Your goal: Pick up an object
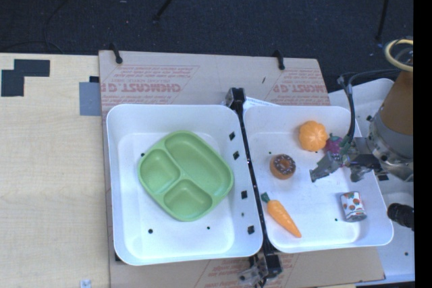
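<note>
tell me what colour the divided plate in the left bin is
Light green. The divided plate shows best in the camera view, lying in the left bin.

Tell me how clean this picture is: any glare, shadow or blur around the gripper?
Camera view: even lighting, no strong glare on the right bin; the gripper casts a soft shadow and looks slightly blurred, its fingers hard to resolve; the orange, donut and carrot read sharply enough.
</note>
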Tool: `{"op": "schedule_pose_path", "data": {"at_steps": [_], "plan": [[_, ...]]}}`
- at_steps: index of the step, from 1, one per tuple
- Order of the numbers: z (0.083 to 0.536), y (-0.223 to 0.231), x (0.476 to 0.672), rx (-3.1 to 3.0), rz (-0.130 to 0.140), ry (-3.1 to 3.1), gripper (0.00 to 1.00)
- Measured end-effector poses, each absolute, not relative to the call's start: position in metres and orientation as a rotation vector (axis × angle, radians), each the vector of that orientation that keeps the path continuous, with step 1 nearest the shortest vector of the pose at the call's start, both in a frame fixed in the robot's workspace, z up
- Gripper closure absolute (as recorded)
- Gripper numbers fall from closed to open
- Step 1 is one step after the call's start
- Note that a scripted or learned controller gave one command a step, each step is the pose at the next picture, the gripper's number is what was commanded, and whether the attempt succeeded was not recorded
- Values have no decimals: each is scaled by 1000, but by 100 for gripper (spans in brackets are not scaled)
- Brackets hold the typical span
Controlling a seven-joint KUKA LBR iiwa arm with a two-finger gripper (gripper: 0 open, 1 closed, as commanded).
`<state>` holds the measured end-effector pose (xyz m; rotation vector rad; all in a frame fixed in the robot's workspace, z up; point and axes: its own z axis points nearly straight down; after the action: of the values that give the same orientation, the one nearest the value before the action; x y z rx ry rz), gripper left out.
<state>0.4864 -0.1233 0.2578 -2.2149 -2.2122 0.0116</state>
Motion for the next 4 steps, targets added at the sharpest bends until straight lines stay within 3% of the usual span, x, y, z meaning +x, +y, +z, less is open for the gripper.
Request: {"op": "schedule_pose_path", "data": {"at_steps": [1,4], "plan": [[262,-123,488,-2219,3,-2220,0],[87,-124,483,-2219,4,-2216,0]]}}
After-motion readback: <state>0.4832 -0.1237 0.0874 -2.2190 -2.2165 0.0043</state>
